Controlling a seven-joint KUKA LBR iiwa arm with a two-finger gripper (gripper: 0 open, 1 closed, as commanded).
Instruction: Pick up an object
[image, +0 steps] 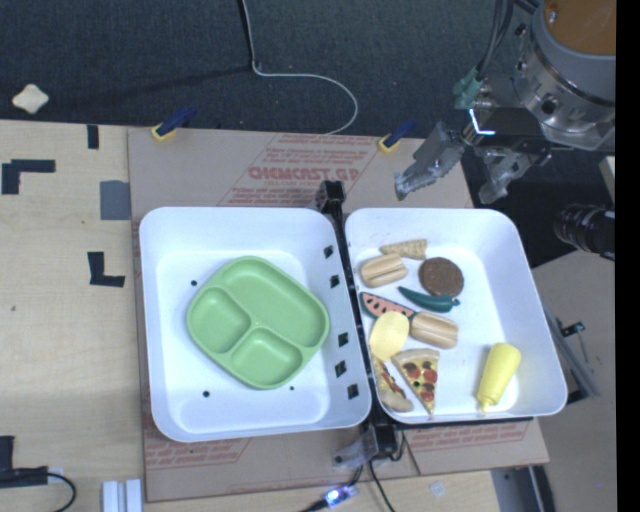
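In the right bin (520, 262), the yellow bottle (497, 374) lies near-upright in view; end effector (462, 178) spread wide, holding nothing.

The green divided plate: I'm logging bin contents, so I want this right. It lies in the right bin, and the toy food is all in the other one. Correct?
Not quite. The camera view shows the green divided plate lying in the left bin, not the right. The toy food, such as the yellow bottle and pizza slice, is all in the other one, the right bin.
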